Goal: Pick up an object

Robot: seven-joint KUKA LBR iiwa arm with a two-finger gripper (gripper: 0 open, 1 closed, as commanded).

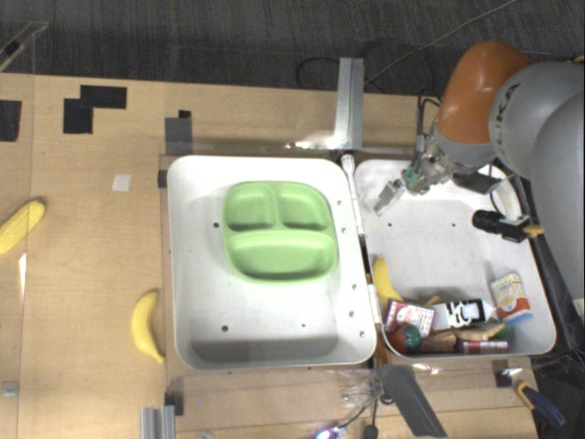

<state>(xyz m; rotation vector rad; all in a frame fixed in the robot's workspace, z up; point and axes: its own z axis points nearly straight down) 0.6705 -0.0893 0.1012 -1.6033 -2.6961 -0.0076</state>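
Two bins sitting side by side on the tabletop (pixel 91 273), the arm (pixel 539 108) reaching in from the right.

A divided tray (pixel 277 230) is lying in the left bin (pixel 192 327); in the right bin (pixel 439 222), a banana (pixel 385 281) is resting against the left wall, with packets and a small bottle (pixel 464 313) crowding the near edge. The gripper (pixel 402 187) is hanging over that bin's far left corner. Left of the bins, another banana (pixel 146 326) and a corn cob (pixel 20 225) are lying on the tabletop.

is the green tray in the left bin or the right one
In the left bin. The green tray lies flat on its floor.
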